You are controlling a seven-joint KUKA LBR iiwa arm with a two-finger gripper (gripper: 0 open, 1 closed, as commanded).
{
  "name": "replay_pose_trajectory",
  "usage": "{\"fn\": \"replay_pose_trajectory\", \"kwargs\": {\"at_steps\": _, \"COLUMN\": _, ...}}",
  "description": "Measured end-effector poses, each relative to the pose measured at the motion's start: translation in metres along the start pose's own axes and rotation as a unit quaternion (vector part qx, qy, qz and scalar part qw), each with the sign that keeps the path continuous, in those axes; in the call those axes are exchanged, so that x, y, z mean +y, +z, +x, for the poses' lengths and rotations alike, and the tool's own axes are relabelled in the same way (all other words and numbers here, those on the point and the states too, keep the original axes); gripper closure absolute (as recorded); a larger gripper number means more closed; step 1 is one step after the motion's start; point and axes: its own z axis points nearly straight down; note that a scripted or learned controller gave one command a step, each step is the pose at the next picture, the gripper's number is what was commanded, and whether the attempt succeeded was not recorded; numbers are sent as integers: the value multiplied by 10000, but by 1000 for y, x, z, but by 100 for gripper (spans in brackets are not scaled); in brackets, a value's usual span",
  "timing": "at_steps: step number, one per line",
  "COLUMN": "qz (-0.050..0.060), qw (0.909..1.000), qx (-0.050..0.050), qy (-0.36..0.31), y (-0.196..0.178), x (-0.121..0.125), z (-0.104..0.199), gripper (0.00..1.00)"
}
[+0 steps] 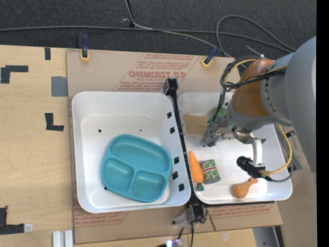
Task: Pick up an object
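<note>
The gripper [211, 138] is lowered into the right bin [280, 192] near its far left corner, just beside a tan flat piece [194, 123]; whether its jaws are open or closed cannot be determined, and nothing is visibly held. Candidate objects lie along the bin's left and near edges: carrot [195, 167], green packet [209, 171], drumstick [242, 188]. Risk: closing beside the low, thin piece and lifting empty.
</note>
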Motion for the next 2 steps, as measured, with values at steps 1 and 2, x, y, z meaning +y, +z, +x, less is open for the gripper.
{"fn": "replay_pose_trajectory", "kwargs": {"at_steps": 1, "qz": -14, "qw": 10000, "qx": 10, "qy": 3, "y": -57, "x": 10, "z": 1, "gripper": 100}}
{"fn": "replay_pose_trajectory", "kwargs": {"at_steps": 2, "qz": -8, "qw": 10000, "qx": 10, "qy": 4, "y": -119, "x": 6, "z": 2, "gripper": 100}}
